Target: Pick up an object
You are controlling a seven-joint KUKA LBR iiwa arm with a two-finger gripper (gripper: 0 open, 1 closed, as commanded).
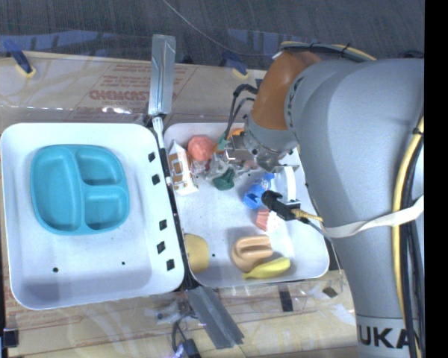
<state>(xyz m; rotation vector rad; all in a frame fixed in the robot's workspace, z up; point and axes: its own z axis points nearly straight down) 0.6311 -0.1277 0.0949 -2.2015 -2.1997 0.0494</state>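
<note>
Grey arm with orange band [280,88] reaches in from the right, wrist low over the right white bin [209,222]. Claw [225,162] sits at the bin's far end among clutter; cannot tell whether it is spread or pinching, since the wrist hides it.

Around the claw: a round orange-pink ball [201,148] just left, a small white carton with brown print [179,168] against the left wall, a dark green piece [224,181] touching below, a blue object [254,196] nearby.

Near end of the bin: yellow round fruit [196,250], tan hot-dog bun toy [252,250], yellow banana [269,268] touching it.

Left white bin [30,274] holds a turquoise divided plastic tray [79,189].
</note>
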